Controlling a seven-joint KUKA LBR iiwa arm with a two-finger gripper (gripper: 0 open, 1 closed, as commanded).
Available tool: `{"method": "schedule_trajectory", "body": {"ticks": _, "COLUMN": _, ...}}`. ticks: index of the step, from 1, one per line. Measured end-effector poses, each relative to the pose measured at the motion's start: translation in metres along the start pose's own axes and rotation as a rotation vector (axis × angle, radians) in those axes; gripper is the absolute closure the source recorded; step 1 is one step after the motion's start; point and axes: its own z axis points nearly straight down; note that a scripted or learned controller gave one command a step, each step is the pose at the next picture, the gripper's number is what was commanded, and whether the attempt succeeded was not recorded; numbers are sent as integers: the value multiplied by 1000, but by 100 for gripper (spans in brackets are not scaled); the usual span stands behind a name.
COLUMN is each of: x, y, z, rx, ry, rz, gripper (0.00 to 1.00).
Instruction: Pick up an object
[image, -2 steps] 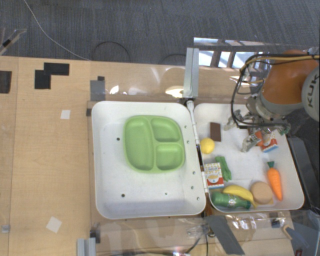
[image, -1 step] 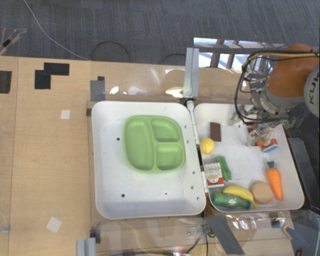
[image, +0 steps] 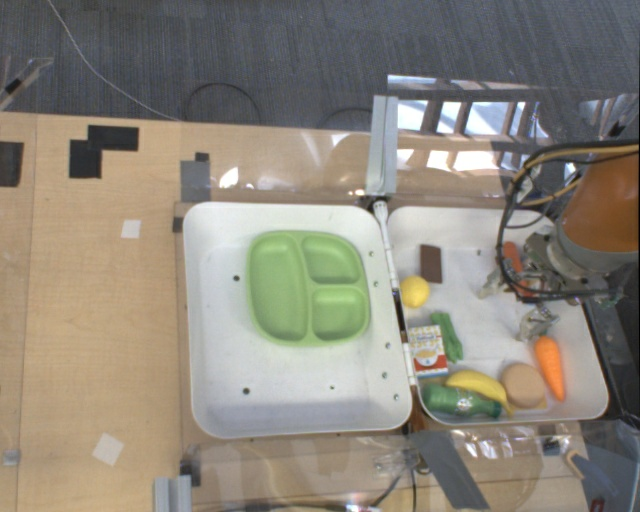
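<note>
We start at the near edge of the right bin (image: 598, 395), where the pile of candidates lies: a green bottle-like item (image: 462, 403) along the front wall, a banana (image: 478, 384) just behind it and touching it, a tan round object (image: 524, 384) beside the banana, and a carrot (image: 549, 366) at the right, lying with its tip toward us. A little further back we see a small carton with red print (image: 427, 350) against the divider, with a green vegetable (image: 447, 336) just beside it. Beyond those sits a lemon (image: 414, 292) near the divider, and behind it a dark brown block (image: 431, 263), well apart from the front pile. The gripper (image: 537, 322) hangs low over the right side of this bin, just behind the carrot's top and near it, under the grey wrist and orange band (image: 605, 207). We cannot tell how its tool is set, and we see nothing lifted clear of the bin floor. In the left bin (image: 210, 400) a green divided plate (image: 307, 287) lies flat at the middle. We judge the task barely begun: every object rests in the bins, so the grasp and the lift are both left to do, with the carrot the likeliest target by nearness.
</note>
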Motion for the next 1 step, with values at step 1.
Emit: {"method": "schedule_trajectory", "body": {"ticks": 1, "x": 38, "y": 35, "z": -2, "rx": 4, "ry": -5, "rz": 56, "gripper": 0}}
